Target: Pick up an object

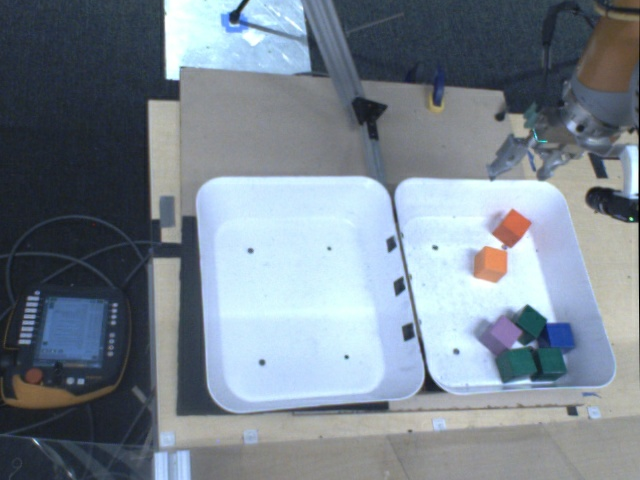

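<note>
While the arm (610, 58) reaches in at the upper right, its claw (527, 158) hangs above the far rim of the right bin (590, 298), with two fingers (508, 156) spread apart and nothing between them. Nearest to it is an orange cube (512, 226), lying inside that bin just below the claw in the view and apart from it. A second orange cube (490, 264) sits a little nearer the camera, close beside the first but not touching. Well away from the claw, in the bin's near right corner, a cluster is packed together (some touching): a purple cube (500, 334), a green cube (530, 321), a blue cube (558, 336), and two more green cubes (517, 365) along the front wall. The left bin (215, 268) stands just beside the right one on the tabletop (260, 118). A pendant (65, 343) with a screen lies off to the left.
</note>
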Tool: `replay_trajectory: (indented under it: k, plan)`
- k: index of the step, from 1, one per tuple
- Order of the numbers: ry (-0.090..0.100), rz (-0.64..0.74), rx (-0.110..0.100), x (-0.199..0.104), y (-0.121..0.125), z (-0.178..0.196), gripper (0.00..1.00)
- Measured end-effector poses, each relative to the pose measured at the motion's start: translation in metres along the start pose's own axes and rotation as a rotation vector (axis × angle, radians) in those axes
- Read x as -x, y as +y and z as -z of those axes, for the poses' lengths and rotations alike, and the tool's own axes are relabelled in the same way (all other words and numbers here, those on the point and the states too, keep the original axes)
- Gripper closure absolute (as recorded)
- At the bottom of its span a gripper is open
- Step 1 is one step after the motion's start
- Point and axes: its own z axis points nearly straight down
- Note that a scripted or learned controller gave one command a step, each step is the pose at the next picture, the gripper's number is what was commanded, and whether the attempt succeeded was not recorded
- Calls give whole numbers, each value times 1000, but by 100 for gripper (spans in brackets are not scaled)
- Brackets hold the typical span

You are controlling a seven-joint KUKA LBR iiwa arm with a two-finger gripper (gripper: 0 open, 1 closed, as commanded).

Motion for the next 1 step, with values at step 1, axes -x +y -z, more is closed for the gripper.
replay_trajectory:
  k: [1]
  plan:
    - [-1,-1,0,0,0,0,0]
